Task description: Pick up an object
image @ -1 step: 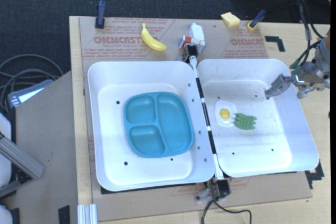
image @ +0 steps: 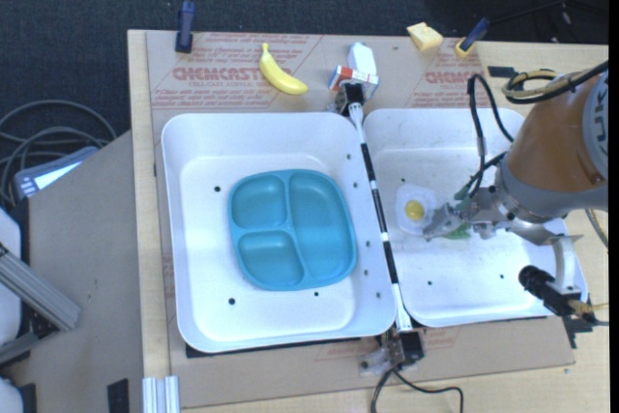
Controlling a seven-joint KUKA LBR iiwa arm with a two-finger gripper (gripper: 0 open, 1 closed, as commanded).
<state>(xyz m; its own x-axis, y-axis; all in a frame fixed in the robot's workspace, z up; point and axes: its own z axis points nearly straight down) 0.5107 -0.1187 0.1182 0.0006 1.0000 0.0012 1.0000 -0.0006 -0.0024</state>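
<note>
One small white fried-egg toy with yellow yolk (image: 414, 209), right of centre, looks light, flat, slippery; pinch its rim; gripper (image: 447, 224) jaw state unclear.

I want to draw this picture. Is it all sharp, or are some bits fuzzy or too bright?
Camera view: the blue plate and banana look sharp; the hand is fuzzy, so its fingers are hard to make out; the white bins are bright but keep their rims and dots; soft shadows, no strong glare.
</note>
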